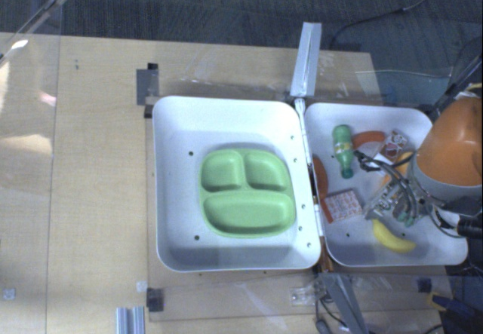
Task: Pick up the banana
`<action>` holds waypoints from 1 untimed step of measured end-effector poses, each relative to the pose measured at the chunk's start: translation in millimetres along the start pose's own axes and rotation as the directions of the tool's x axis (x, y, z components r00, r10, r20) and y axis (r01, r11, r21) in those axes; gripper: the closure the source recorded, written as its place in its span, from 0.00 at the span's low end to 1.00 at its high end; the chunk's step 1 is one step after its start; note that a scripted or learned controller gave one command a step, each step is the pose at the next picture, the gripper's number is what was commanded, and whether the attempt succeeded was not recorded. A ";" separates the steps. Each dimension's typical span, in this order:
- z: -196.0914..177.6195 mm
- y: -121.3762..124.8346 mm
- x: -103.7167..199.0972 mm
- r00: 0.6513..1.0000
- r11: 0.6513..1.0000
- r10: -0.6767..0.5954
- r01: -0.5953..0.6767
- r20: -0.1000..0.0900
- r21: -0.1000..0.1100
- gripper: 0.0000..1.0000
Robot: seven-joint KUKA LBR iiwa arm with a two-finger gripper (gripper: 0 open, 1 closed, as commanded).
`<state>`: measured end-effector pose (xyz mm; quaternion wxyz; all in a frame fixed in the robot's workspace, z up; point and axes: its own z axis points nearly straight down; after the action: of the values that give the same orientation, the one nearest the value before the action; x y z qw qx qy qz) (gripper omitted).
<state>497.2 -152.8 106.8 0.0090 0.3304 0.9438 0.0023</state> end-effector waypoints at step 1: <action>-58.9 27.8 -49.5 0.972 0.972 0.235 -0.235 -0.004 0.007 1.00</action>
<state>552.1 -161.9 166.8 0.0054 0.4398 0.8981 0.0012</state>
